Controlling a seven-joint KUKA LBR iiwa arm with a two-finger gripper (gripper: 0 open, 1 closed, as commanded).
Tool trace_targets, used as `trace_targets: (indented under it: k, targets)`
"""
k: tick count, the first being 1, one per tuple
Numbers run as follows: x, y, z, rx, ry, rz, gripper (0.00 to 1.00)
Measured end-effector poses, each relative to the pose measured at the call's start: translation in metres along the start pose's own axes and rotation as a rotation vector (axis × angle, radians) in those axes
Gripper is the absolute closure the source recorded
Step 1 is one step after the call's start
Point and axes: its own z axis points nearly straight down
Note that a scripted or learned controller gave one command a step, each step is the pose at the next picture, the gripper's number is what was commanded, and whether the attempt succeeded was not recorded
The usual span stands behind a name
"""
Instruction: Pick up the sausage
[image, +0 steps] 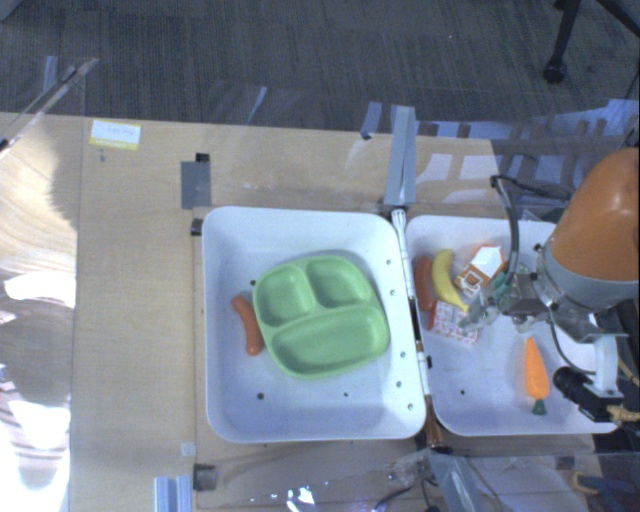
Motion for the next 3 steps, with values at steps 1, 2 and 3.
trace_targets:
  k: [1, 2, 3]
  targets:
    - [-0.011, -0.001, 0.11, 0.001, 0.0, -0.03, 0.0]
    - [-0.006, 0.001, 0.121, -0.008, -0.001, -0.025, 0.0]
    - [-0.004, 0.002, 0.12, -0.01, -0.003, -0.021, 0.0]
